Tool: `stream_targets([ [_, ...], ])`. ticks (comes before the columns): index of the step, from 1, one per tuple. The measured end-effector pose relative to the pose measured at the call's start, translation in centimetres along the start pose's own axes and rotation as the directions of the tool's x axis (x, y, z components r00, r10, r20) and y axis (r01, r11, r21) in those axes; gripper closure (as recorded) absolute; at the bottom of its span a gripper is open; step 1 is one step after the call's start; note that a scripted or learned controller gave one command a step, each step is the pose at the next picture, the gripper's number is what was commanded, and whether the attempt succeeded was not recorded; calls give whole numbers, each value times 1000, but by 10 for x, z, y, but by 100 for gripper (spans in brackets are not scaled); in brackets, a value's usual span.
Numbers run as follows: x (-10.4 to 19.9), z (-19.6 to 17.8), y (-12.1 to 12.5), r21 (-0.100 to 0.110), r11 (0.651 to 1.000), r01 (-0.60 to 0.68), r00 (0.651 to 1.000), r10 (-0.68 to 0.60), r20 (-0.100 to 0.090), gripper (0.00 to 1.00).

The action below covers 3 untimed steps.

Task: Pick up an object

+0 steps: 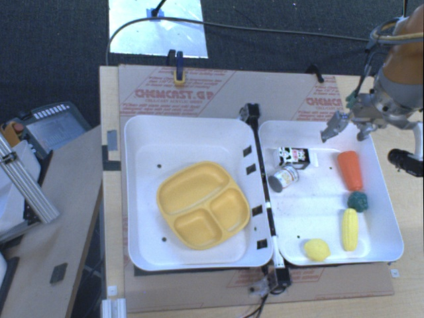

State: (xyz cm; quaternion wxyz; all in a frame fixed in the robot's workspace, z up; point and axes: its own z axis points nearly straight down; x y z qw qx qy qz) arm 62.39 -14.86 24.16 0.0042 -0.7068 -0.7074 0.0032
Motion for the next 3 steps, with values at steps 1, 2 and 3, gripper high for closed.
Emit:
stream_targets([
  [1, 0, -8, 2, -12, 1000, 2, 1000, -2, 2, 0],
  [2, -8, 47, 8, -10, 1000, 0, 1000, 0, 2, 0],
  [3, -16, 94, 5, -9, 1000, 0, 1000, 0, 1, 0],
])
